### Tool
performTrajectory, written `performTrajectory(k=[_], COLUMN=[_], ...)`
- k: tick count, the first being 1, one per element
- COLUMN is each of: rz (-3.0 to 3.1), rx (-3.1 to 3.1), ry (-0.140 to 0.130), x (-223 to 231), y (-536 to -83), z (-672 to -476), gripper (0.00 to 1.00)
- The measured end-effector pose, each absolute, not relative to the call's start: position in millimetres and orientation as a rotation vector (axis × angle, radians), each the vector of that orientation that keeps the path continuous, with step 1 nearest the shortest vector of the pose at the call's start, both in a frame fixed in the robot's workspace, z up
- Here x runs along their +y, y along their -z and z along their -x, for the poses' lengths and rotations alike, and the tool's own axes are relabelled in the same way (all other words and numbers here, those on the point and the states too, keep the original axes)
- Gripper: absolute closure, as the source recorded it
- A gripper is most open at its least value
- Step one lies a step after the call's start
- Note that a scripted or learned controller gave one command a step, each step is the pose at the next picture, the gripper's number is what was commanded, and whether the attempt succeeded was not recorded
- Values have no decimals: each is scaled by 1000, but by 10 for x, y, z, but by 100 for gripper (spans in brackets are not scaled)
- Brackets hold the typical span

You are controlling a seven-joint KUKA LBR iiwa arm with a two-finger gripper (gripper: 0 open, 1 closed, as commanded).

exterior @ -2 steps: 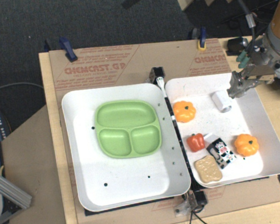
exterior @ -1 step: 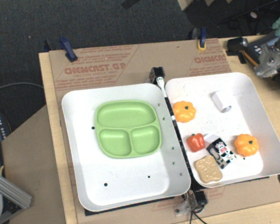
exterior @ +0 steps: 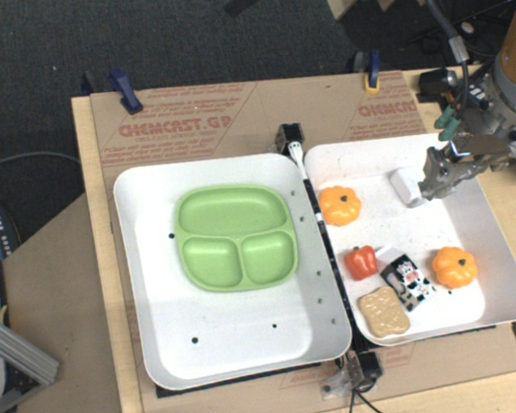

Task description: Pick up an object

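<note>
The gripper (exterior: 439, 174) hangs over the back right part of the right bin (exterior: 499, 247). A small pale grey block (exterior: 405, 187) lies just to its left, close to or touching it; I cannot tell which. An orange pumpkin (exterior: 339, 205) sits at the back left of this bin. In front of it are a red pepper (exterior: 361, 261), a black-and-white cow-patterned piece (exterior: 407, 281) and a tan cracker (exterior: 384, 312). A second orange pumpkin (exterior: 454, 266) rests at the front right.
The left bin (exterior: 161, 332) holds a green divided plate (exterior: 236, 237). A dark divider (exterior: 317, 231) runs between the two bins. Blue (exterior: 124, 90) and yellow-blue (exterior: 371, 71) clamps hold the cardboard base at the back.
</note>
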State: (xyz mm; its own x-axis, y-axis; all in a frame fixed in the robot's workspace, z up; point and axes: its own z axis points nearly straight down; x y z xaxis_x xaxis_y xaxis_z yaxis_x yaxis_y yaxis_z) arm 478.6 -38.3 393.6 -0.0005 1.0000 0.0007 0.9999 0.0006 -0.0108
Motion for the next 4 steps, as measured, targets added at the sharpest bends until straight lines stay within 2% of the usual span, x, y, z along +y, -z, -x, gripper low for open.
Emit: performTrajectory(k=[1, 2, 3, 4], rz=[2223, 2215, 2209, 2220], rx=[-2237, -2215, -2226, -2228], ry=[23, -15, -5, 11], x=[24, 156, 857, 1043], y=[-5339, -4116, -3846, -4431], z=[-4800, -4783, -4786, -4797], gripper=[100, 100, 100, 100])
